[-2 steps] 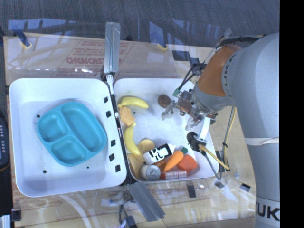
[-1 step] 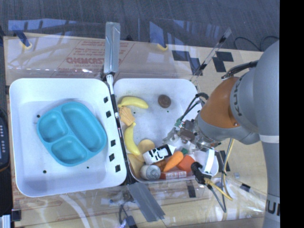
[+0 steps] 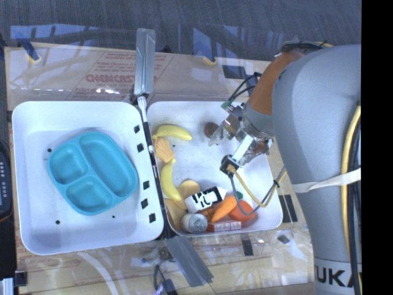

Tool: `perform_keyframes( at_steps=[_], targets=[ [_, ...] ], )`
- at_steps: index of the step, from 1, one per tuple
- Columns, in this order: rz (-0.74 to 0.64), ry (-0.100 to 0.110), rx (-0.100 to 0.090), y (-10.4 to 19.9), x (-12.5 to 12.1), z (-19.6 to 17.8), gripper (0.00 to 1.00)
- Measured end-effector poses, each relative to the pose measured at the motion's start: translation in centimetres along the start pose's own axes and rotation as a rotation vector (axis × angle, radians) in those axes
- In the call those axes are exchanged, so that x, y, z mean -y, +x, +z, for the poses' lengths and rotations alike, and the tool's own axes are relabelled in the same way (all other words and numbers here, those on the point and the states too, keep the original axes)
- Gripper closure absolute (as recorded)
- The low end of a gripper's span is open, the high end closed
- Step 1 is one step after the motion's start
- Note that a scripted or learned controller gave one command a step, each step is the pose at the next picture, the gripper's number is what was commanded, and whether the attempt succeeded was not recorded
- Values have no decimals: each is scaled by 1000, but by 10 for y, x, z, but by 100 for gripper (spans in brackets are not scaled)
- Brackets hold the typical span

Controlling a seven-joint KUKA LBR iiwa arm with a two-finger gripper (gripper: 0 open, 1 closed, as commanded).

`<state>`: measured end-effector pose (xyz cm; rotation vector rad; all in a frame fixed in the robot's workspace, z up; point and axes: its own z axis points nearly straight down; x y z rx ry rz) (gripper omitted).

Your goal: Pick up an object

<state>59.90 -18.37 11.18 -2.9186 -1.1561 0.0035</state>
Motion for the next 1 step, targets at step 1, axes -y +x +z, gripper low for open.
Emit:
perform_keyframes(
  at_steps=[1],
  targets=[
    [-5,-7,-4,15,-43,-111,0]
  ],
)
